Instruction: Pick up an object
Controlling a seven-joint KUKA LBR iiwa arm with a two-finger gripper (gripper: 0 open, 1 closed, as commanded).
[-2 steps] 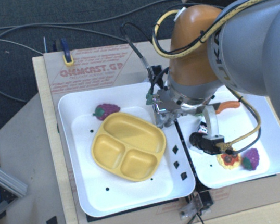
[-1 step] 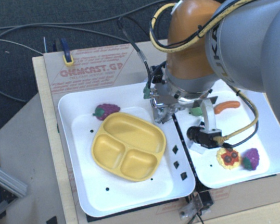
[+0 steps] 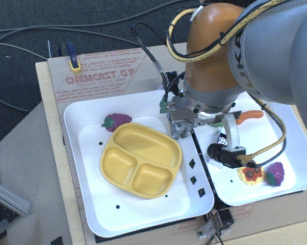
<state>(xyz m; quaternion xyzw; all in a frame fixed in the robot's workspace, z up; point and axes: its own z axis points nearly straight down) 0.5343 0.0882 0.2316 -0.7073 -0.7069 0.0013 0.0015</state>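
A yellow divided plate (image 3: 141, 158) lies in the middle of the left bin (image 3: 86, 176). A purple toy grape bunch (image 3: 117, 120) rests just beyond the plate's far left corner. In the right bin (image 3: 303, 150) I see an orange carrot-like piece (image 3: 249, 115) near the arm, and a yellow-and-red toy (image 3: 250, 174) beside a second purple bunch (image 3: 275, 174) at the front. My gripper (image 3: 180, 127) hangs low over the wall between the two bins, close to the plate's right edge. Nothing is visibly held in it.
The bulky grey and orange arm (image 3: 228, 49) covers the back of the right bin. Both bins sit on a cardboard sheet (image 3: 105, 74) with red print. A blue clamp (image 3: 73, 59) stands at its far edge, and cables run over the dark floor.
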